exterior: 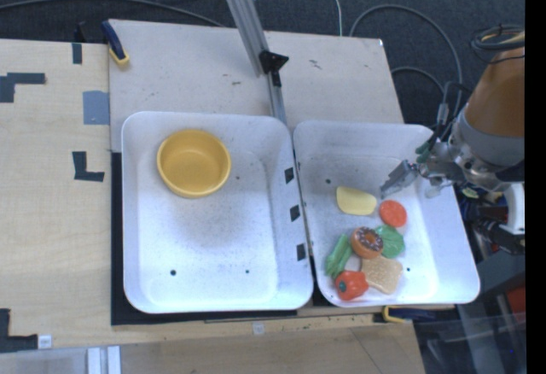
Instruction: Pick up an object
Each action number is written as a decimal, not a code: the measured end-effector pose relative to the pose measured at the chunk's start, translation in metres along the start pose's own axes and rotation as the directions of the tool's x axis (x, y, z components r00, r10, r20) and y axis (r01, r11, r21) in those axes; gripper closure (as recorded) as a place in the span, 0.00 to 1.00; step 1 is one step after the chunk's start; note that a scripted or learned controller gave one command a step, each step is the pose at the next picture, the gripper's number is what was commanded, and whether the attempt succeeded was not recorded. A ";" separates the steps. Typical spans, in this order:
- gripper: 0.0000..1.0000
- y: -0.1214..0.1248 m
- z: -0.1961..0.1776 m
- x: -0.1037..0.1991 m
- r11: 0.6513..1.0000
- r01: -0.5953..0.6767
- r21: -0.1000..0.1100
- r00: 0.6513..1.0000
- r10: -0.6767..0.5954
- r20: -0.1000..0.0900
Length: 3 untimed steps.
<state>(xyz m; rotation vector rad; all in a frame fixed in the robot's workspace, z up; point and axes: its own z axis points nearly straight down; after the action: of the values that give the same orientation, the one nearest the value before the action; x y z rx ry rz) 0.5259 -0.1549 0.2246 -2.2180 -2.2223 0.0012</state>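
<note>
nearest the camera, at the front of the right bin [444,270], the toy food sits bunched in a tight heap: a red pepper [351,283] at the front edge, a slice of toast [384,275] touching it, a green pod [339,254] leaning alongside, and a small doughnut [369,241] resting on a green leafy piece [392,241]. packed like this, they leave little room for fingers to slip down on either side, so they look like awkward picks. just behind the heap lie a red tomato slice [393,213] and a pale yellow piece [356,201], the yellow one a little apart with bare bin floor around it, which makes it the easier target in my judgement. the gripper [401,178] hovers just above and behind these two, slanting down from the arm's wrist [478,150] at the right. its fingers look close together with nothing between them, though the angle makes the gap hard to read. in the left bin [213,278] a yellow bowl [194,161] stands alone, well apart from the arm. both bins rest on the counter [51,193].
</note>
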 end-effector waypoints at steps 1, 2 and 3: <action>0.00 0.000 0.000 0.000 1.000 0.000 0.000 1.000 0.000 0.000; 0.00 -0.007 0.053 -0.008 1.000 -0.002 0.005 1.000 0.002 0.000; 0.00 -0.006 0.103 0.002 1.000 -0.001 0.005 1.000 0.001 -0.001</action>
<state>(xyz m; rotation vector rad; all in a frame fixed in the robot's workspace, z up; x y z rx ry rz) 0.5197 -0.1531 0.1215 -2.2158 -2.2183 0.0060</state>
